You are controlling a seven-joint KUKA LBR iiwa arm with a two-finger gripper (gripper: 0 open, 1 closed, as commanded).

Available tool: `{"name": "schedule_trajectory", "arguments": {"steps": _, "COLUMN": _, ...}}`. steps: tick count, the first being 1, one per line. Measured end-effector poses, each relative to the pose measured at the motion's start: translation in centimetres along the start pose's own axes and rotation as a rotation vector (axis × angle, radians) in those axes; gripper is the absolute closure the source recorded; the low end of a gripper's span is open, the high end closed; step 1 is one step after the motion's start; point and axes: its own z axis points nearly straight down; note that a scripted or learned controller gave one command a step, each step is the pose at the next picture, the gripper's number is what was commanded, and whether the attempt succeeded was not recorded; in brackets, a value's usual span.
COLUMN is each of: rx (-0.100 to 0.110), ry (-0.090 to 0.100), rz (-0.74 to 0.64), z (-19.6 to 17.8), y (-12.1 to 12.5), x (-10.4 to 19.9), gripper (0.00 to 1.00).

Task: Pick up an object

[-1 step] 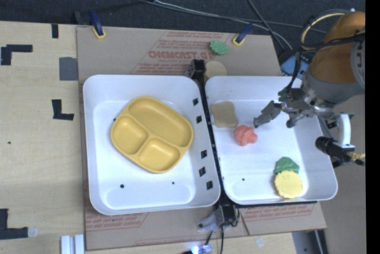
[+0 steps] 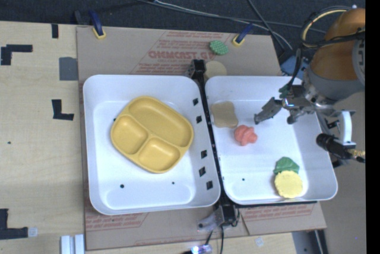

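The right bin (image 2: 309, 146) holds the loose things. A pink lump (image 2: 244, 135) lies near its middle, just below and right of a flat tan piece (image 2: 224, 114) that sits close to the bin's left wall. Toward the bin's near right corner a yellow round piece (image 2: 289, 184) lies with a green piece (image 2: 286, 164) touching its upper edge; the two are well apart from the pink lump.

The gripper (image 2: 278, 109) hangs over the upper middle of the right bin, right of the tan piece and above and right of the pink lump. Its two fingers are spread apart, one (image 2: 265, 112) pointing left toward the tan piece and the other shorter in view beside the wrist. Nothing is between them. Whether the fingertips touch the bin floor cannot be told from this slant. The arm (image 2: 335, 63) reaches in from the right, its orange band at the top right.

The left bin (image 2: 98, 146) holds a yellow tray (image 2: 151, 133) with three compartments, lying turned at an angle in the bin's middle. The two bins meet along a dark clip strip (image 2: 206, 140).

Both bins rest on a cardboard sheet (image 2: 148, 51) on the counter (image 2: 35, 146). On the cardboard, just behind the bins, lies a small green thing (image 2: 218, 46). Cables (image 2: 178, 6) run across the dark floor behind.
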Motion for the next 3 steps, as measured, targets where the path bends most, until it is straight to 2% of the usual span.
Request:
{"name": "schedule_trajectory", "arguments": {"steps": 1, "rx": 0.004, "ry": 0.000, "rz": 0.001, "z": 5.0, "y": -0.2, "x": 1.0, "gripper": 0.00}}
{"name": "schedule_trajectory", "arguments": {"steps": 2, "rx": 0.004, "ry": -0.001, "rz": 0.001, "z": 9.5, "y": -0.3, "x": 0.6, "gripper": 0.00}}
{"name": "schedule_trajectory", "arguments": {"steps": 3, "rx": -0.001, "ry": -0.002, "rz": 0.000, "z": 11.4, "y": -0.3, "x": 0.6, "gripper": 0.00}}
